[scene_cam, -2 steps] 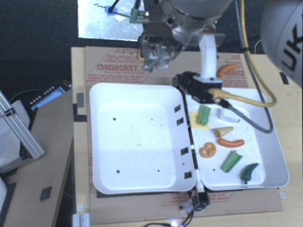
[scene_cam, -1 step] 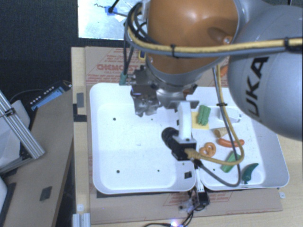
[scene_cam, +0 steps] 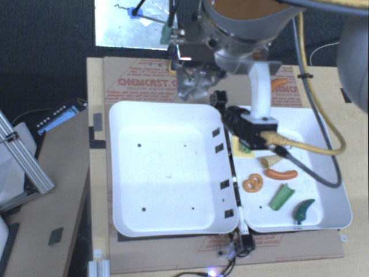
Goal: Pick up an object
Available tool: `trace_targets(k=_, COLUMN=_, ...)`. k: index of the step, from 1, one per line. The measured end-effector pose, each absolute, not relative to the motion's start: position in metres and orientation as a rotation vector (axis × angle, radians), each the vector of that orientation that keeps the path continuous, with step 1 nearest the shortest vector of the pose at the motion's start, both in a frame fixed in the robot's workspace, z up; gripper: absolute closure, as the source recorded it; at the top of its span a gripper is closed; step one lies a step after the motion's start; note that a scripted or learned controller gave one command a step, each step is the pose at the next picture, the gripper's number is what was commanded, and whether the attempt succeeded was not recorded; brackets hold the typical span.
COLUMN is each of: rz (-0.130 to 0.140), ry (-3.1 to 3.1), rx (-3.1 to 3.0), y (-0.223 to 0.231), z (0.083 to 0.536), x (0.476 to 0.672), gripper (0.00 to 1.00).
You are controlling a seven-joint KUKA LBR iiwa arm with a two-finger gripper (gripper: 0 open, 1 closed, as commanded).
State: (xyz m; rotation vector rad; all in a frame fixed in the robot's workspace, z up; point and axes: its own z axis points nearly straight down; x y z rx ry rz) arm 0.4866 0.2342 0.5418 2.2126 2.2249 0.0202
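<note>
The claw (scene_cam: pixel 193 88) hangs blurry by the far rim of one bin (scene_cam: pixel 167 154), and I cannot tell if it is wide or narrow; the pretzel (scene_cam: pixel 252 183) lies well apart from it in the next bin (scene_cam: pixel 331 212); best go over, open wide, drop straight down.

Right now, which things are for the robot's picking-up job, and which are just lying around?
For the job:
gripper
right bin
pretzel
red sausage shape
green block
dark green pepper

Just lying about:
left bin
grey gadget with blue strip
metal rail
</note>
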Motion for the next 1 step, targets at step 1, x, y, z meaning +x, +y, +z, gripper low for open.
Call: trace_targets(k=1, rz=0.002, ry=2.208, rx=2.231, y=0.0954, z=0.5356, x=0.4866, gripper=1.0)
